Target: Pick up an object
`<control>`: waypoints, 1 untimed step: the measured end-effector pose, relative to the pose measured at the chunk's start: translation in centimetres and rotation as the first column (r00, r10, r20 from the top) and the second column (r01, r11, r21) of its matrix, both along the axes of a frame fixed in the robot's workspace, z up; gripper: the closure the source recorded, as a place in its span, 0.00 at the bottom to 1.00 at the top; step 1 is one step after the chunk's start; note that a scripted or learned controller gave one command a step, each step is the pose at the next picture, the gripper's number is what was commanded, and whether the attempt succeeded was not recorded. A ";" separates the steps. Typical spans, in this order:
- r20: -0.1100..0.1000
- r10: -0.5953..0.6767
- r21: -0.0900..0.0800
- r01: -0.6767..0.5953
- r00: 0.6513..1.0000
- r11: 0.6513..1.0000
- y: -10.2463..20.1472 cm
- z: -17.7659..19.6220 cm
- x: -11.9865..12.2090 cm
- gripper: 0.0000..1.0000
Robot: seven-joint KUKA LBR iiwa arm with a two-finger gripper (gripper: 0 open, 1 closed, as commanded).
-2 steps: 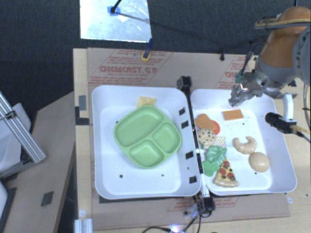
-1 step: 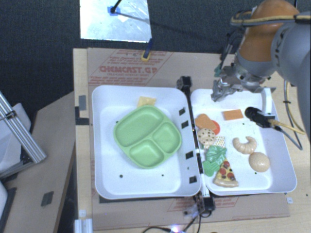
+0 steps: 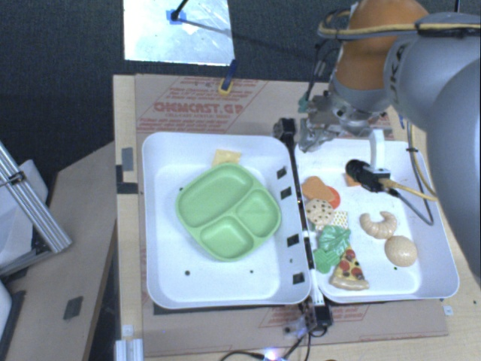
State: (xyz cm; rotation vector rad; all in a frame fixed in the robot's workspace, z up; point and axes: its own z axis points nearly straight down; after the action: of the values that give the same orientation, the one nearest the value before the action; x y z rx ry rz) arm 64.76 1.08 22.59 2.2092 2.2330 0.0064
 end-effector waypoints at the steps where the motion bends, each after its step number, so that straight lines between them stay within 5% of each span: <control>1: -0.004 -0.002 -0.001 0.002 1.000 1.000 4.7 -0.1 -1.9 1.00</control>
State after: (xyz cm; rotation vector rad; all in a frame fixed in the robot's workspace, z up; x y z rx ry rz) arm 62.86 5.83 22.50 2.2127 2.2318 0.0011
